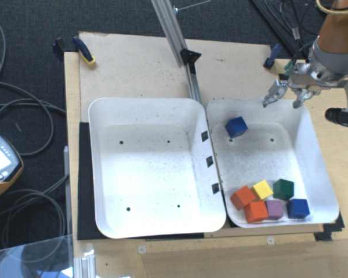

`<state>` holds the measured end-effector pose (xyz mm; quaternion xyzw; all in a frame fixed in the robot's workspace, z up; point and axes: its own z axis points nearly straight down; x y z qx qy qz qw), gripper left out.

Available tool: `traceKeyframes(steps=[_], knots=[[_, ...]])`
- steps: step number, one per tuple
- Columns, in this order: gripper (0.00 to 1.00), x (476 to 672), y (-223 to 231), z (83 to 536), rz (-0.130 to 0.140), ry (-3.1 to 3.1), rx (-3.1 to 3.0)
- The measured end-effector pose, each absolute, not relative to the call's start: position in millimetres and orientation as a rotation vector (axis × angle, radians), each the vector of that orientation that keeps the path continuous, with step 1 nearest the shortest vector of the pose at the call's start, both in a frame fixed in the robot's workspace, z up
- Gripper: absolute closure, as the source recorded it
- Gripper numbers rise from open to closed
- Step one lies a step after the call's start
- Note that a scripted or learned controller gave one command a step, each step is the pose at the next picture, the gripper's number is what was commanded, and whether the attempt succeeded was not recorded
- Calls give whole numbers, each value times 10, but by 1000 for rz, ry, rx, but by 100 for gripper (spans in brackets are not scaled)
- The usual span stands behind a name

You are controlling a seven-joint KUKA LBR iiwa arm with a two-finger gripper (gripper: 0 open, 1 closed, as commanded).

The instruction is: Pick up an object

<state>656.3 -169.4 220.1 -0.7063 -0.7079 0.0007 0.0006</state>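
While the gripper (283,97) hangs over the right bin's (311,149) far rim, its fingers (271,98) spread wide around nothing, a blue block (236,127) sits apart below; six more blocks (269,200) cluster at the near corner.

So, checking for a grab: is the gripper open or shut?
Open: the gripper hangs over the right bin's far edge, fingers spread, nothing between them.

Place: robot lab or test bench.
Signs: plywood bench (133,68) clamped at 11 o'clock, loose cables (11,97) on dark carpet at 9 o'clock, metal camera pole (168,16) at 12 o'clock.
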Motion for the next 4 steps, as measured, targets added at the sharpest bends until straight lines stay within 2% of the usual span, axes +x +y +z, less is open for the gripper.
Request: traceKeyframes(steps=[1,2,3,4], knots=[[0,5572,-954,1793,5,-2217,-2210],[0,5193,-1395,1339,9,-2211,-2223],[0,5602,-779,974,-4,-2227,-2212],[0,6054,-1336,1002,-2,-2224,-2227]])
